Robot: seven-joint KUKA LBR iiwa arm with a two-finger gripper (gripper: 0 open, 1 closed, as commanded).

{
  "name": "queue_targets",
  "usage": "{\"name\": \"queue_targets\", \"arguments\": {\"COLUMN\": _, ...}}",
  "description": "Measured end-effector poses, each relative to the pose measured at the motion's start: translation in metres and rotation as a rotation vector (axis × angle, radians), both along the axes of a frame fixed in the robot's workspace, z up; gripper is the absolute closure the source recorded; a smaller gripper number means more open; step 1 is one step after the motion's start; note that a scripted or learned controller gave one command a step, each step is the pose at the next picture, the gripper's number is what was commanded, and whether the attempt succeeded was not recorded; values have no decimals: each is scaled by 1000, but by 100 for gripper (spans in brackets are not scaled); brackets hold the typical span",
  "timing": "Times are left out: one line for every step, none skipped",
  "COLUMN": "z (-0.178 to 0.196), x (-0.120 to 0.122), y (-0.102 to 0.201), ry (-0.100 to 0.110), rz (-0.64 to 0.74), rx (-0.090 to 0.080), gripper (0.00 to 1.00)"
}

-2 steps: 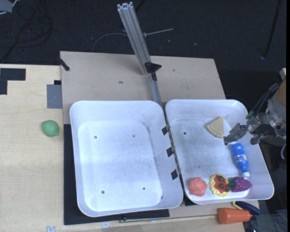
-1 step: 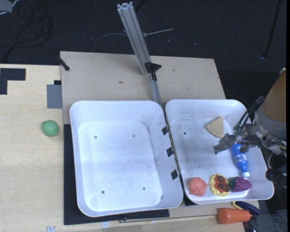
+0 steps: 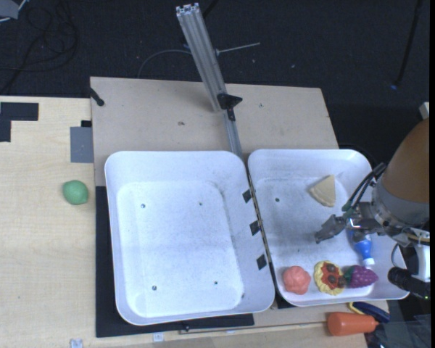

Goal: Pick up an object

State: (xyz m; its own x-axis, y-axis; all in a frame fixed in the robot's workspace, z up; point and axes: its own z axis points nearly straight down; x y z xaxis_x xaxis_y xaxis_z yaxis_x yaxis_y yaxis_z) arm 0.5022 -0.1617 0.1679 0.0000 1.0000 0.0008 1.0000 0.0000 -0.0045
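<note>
The right bin (image 3: pixel 275 169) holds several small items. A beige wedge (image 3: pixel 323 191) lies near its back, while a pink-red lump (image 3: pixel 296 279), a yellow and red toy (image 3: pixel 328 276) and a purple grape bunch (image 3: pixel 361 275) line its front edge. A blue and white piece (image 3: pixel 363 250) lies just behind the grapes. My gripper (image 3: pixel 343 227) hangs over the right half of this bin, between the wedge and the blue and white piece, on the grey arm with the orange band (image 3: pixel 412 169). I see nothing held in it.
The left bin (image 3: pixel 119 169) sits beside the right one. A green ball (image 3: pixel 75 192) rests on the wooden bench to its left. An orange carrot-like toy (image 3: pixel 351 323) lies outside the right bin's front edge. A slanted aluminium bar (image 3: pixel 203 53) stands behind the bins.
</note>
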Motion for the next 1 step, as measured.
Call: {"name": "queue_targets", "arguments": {"z": -59, "x": 0, "y": 9, "ry": 1, "rz": 1, "rx": 1, "gripper": 0}}
